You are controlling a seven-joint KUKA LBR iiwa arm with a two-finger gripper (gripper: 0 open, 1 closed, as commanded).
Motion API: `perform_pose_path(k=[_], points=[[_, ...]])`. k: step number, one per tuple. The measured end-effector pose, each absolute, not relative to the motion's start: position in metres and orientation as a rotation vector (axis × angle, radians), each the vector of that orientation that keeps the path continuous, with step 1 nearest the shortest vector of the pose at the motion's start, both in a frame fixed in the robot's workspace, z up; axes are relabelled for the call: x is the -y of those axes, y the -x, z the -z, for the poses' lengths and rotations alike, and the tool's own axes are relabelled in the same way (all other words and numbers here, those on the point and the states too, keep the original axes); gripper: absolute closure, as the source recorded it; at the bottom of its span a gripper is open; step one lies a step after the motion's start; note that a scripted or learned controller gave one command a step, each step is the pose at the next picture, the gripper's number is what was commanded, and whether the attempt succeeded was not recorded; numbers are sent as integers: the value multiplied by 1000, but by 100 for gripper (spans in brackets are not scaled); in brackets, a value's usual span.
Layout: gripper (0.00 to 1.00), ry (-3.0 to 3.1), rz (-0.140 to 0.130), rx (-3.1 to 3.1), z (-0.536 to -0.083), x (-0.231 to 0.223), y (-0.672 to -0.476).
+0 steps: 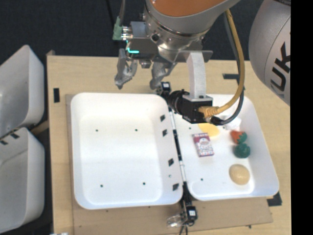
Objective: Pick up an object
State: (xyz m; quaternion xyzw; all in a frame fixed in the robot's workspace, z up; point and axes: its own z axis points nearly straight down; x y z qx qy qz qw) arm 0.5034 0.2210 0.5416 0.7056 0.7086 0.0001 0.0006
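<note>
My gripper (pixel 139 81) hangs high above the far edge of the left bin (pixel 83 146), open, with nothing between its two grey fingers (pixel 125 75). The objects lie in the right bin (pixel 261 177): a small purple and white box (pixel 203 145), a yellow piece (pixel 209 129) partly hidden by the black camera mount, a red piece (pixel 236 136) touching a green object (pixel 242 150), and a beige egg-shaped object (pixel 239 174). All of them are to the right of and below the gripper in this view.
A black unit (pixel 188 106) with a yellow cable (pixel 235 89) sits over the divider between the bins. The large grey and orange arm (pixel 190 4) fills the top. White shapes (pixel 19 131) stand left of the bench.
</note>
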Motion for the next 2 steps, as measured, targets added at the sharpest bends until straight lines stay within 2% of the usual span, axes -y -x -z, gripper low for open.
perform_pose_path(k=[1, 2], points=[[100, -2212, -3, -2226, -553, -220, -504], [100, -2207, -5, -2230, -564, -219, -505]])
